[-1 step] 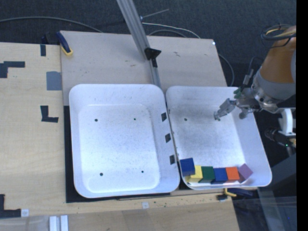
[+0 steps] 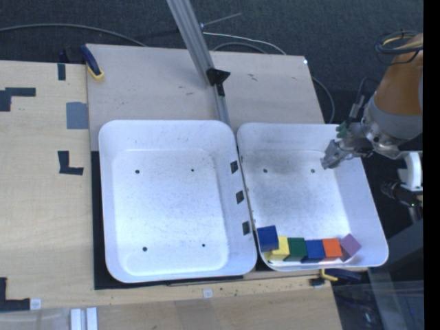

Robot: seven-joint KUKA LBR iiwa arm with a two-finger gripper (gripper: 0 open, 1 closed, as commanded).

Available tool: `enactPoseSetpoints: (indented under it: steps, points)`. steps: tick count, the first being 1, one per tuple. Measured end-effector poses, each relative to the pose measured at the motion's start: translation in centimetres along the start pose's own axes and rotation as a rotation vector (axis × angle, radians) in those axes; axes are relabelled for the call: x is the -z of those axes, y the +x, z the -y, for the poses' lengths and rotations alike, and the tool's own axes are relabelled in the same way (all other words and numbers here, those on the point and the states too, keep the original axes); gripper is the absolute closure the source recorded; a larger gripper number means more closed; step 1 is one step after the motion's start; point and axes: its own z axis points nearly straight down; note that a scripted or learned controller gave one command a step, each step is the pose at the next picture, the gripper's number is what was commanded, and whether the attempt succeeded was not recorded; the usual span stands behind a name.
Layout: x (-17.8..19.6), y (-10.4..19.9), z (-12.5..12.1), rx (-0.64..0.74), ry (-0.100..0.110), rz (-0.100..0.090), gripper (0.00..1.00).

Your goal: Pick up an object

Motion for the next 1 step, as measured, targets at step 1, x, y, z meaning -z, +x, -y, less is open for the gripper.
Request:
enactPoseSetpoints:
  steps: [1]
  points:
    - [10.96,3.67,5.95,0.0,-0.008,0.001,1.0]
